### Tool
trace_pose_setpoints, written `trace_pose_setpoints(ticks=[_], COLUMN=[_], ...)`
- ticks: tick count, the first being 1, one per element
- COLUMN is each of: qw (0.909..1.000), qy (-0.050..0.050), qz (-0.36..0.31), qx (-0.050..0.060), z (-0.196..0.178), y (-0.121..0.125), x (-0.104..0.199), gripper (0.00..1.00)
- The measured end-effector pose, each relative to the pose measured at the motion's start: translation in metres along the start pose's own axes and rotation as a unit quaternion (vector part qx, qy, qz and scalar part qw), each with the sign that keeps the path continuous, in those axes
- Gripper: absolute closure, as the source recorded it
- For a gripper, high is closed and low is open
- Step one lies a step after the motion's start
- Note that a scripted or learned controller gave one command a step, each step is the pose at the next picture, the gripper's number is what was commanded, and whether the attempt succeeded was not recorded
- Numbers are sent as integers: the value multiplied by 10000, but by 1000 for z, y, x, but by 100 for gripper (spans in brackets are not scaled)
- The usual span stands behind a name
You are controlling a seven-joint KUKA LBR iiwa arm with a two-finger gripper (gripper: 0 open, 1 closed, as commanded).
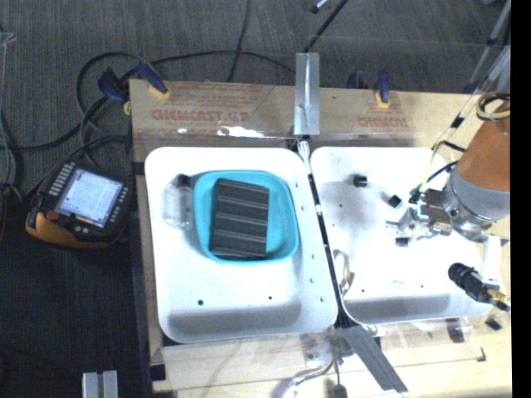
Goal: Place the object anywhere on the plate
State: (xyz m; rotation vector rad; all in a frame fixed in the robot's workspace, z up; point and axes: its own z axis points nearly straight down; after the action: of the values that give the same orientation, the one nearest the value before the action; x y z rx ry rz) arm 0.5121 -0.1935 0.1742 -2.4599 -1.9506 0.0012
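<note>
Well, the dark ridged block (241,218) is lying flat on the blue plate (285,218) in the left bin (178,305). The gripper (408,220) is hovering over the right bin (373,293), and I can't tell whether it's spread or closed because it's too blurry. Risk: another reach could be nudging the block off the plate.

Arm (485,168) reaching in from right, wrist low, gripper (404,226) pointing left.

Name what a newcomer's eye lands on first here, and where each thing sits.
First, the bright blue square plate in the left white bin, with a dark ribbed rectangular block lying on it. Next, the grey arm with its orange band over the right white bin, its gripper low near the floor.
</note>
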Motion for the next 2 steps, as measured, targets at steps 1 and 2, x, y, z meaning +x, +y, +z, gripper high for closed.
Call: trace_pose_setpoints(ticks=[1, 2], qw=[10000, 9938], qy=[-1, -8], qz=[0, 1114], qx=[0, 20], z=[0, 30], y=[0, -43], x=[0, 52], gripper=[0, 0])
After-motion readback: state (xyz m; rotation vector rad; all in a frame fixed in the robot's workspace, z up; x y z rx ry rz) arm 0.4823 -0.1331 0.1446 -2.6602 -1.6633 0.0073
